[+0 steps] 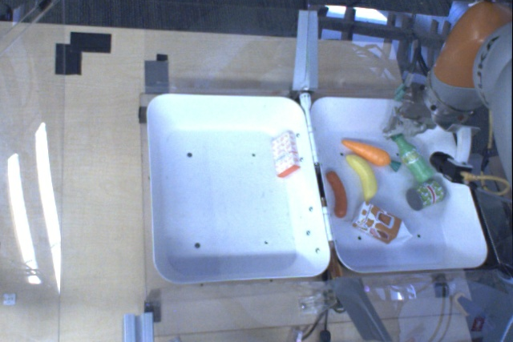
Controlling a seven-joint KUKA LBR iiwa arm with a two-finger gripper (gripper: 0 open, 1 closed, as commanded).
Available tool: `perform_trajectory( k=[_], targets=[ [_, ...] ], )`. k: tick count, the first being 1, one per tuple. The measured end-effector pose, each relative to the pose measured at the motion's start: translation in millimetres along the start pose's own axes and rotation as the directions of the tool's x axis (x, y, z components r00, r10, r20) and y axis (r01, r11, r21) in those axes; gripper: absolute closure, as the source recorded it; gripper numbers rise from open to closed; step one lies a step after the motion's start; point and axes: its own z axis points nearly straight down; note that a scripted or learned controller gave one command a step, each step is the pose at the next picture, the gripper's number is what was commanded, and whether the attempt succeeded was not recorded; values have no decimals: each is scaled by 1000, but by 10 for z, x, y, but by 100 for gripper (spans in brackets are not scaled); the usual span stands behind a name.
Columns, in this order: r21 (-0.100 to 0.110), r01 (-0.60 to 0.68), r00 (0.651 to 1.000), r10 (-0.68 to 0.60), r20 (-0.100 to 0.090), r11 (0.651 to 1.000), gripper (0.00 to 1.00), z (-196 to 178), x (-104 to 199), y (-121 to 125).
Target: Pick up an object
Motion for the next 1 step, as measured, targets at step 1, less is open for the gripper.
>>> perform_trajectory(
  k=[1],
  targets=[
    [2, 168, 986, -168, -1, 986, 100, -942, 264, -13]
  ],
)
